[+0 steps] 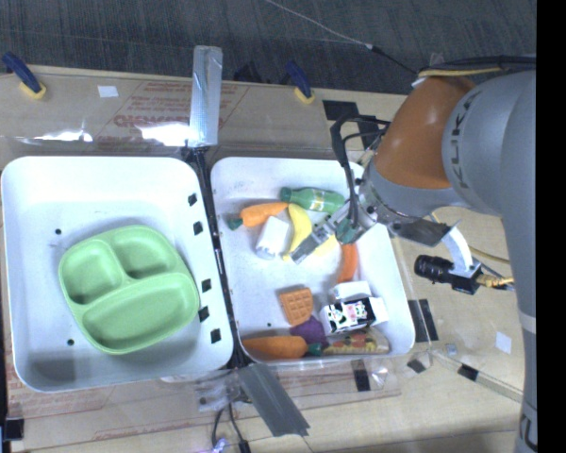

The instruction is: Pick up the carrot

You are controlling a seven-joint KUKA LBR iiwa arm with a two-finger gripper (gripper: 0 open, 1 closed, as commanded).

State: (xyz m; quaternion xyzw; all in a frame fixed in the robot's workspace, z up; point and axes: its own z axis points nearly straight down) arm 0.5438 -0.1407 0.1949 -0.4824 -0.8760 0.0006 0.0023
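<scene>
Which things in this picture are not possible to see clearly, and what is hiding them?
- Gripper, camera view: too small and dark among the toys to judge its state.
- Long orange piece under the wrist: the arm covers its upper end.
- Carrot at the right bin's near wall: the purple toy hides its right end.
- Black-and-white carton: its print is too small to read.

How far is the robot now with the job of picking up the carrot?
Done: nothing yet. The carrot lies on the floor of the right bin, near its upper left corner, and nothing is touching it.
In hand: the hand is low inside that bin, by the banana, to the right of the carrot.
Left: bring the hand over the carrot, grip it, and lift it.
</scene>
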